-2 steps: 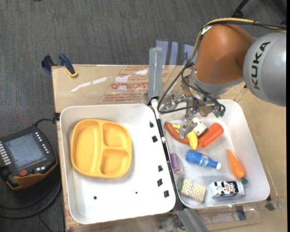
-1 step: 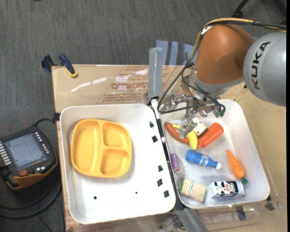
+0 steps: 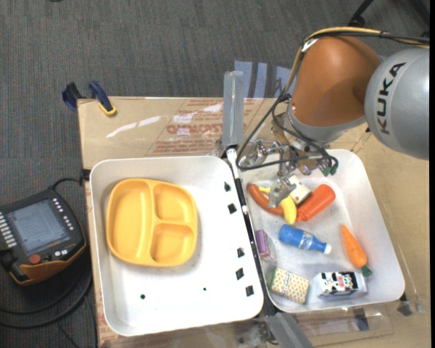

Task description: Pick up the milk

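On the left, the white bin (image 3: 101, 194) carries a yellow divided plate (image 3: 152, 222) and nothing the task wants. The right bin (image 3: 380, 216) holds the clutter: a hot dog (image 3: 259, 196) and a banana (image 3: 288, 210) near its upper middle, an orange bottle (image 3: 316, 202) beside them, a blue bottle (image 3: 302, 239) below, a cracker (image 3: 290, 285) at the lower edge, and a carrot (image 3: 354, 246) toward three o'clock.

The tool (image 3: 281, 192) hangs over the hot dog and banana pile, close to or touching it; whether it is spread or closed cannot be told from this slant, and nothing is seen clamped in it.

The milk (image 3: 341, 283), a small black-and-white carton, lies on its side in the lower right part of the right bin, just right of the cracker and below the carrot. From the tool it sits at about five o'clock, well apart, with the blue bottle between.

Judged from this, the step in hand is the approach, and it looks off target. The next move calls for lifting clear of the pile, travelling toward five o'clock past the blue bottle, and descending squarely over the carton with its span across the narrow sides.
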`<action>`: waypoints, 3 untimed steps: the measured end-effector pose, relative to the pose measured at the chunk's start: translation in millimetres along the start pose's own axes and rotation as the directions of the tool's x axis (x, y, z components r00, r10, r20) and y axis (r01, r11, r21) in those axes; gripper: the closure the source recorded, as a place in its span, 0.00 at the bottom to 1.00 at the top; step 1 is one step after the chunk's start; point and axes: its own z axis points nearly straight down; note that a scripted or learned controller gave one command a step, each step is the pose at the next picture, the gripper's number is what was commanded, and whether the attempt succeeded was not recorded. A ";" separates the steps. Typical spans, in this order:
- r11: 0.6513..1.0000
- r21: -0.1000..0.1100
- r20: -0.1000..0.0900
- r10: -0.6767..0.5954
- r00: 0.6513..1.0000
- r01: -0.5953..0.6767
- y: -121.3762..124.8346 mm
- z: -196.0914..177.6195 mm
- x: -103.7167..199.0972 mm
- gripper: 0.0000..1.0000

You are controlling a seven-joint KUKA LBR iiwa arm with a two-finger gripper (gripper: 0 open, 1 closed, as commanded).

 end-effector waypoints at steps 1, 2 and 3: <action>1.000 0.000 0.000 0.000 1.000 0.000 0.0 0.0 0.0 0.00; 1.000 0.000 0.000 0.000 1.000 0.000 0.0 0.0 0.0 0.00; 1.000 0.000 0.000 0.000 1.000 0.000 0.0 0.0 0.0 0.00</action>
